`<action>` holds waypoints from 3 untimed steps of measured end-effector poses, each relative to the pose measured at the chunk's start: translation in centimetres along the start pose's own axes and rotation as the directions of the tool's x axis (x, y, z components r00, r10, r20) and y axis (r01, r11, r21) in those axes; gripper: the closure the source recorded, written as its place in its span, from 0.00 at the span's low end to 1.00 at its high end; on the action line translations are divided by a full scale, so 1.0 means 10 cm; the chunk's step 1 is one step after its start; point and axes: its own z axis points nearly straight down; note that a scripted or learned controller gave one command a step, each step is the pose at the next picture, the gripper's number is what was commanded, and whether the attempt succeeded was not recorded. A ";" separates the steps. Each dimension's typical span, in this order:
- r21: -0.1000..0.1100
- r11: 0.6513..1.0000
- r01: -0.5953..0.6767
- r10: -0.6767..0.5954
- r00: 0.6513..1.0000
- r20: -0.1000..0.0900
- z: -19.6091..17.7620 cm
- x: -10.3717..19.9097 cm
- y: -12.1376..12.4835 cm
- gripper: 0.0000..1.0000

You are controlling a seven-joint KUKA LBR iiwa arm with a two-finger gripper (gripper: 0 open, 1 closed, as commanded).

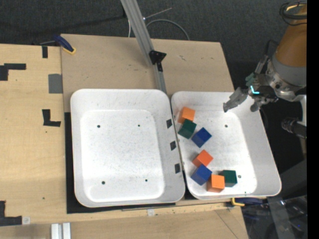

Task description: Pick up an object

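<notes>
Several small cubes lie in the right bin. An orange cube, a green cube and a blue cube cluster near its upper left. Another orange cube, a blue cube, an orange cube and a green cube sit along its lower part. My gripper hovers over the bin's upper right corner, open, with nothing between its fingers. It stands well to the right of the upper cluster.
The left bin lies beside the right one, with a ridge between them. A slanted metal rail runs down to the bins' top junction. The wooden bench extends to the left.
</notes>
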 end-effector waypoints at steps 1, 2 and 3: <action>-0.004 1.000 0.002 -0.002 1.000 0.001 -0.02 0.00 0.01 0.00; 0.002 1.000 -0.001 0.001 1.000 0.001 0.53 -0.10 -0.02 0.00; 0.002 1.000 -0.001 0.001 1.000 0.001 1.08 -0.19 0.02 0.00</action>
